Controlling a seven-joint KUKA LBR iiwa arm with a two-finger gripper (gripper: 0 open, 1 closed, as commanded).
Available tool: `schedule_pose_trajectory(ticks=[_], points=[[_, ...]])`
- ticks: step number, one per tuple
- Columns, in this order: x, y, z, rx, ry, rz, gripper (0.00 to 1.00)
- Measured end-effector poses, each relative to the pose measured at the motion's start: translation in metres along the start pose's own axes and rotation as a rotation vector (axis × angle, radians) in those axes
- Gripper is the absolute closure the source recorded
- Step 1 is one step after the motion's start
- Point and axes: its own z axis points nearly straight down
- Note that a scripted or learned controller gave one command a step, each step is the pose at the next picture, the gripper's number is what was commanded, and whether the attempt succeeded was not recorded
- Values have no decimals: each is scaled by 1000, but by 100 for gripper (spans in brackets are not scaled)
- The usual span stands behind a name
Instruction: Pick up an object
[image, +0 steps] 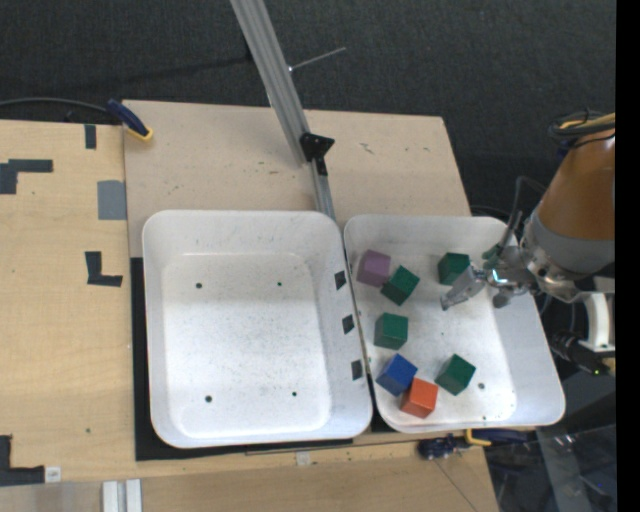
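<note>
Grey gripper (470, 291), finger state impossible to tell, hovers near the right bin's (520, 400) far edge; lowering squarely over the nearby green cube (453, 267) looks best.

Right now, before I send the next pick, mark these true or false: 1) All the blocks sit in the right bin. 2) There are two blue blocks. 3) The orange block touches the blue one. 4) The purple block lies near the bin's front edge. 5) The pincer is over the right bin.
1) True: every block lies in the right bin.
2) False: just one blue block; four are green.
3) True: the orange block sits against the blue block.
4) False: the purple block lies at the far left corner, beside a green block.
5) True: the pincer is above the bin's right part, near another green block.
</note>
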Motion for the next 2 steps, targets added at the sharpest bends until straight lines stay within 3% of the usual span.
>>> schedule_pose_trajectory(ticks=[1, 2], points=[[0, 1, -3, -5, -1, -2, 0], [0, 0, 41, 0, -1, -1, 0]])
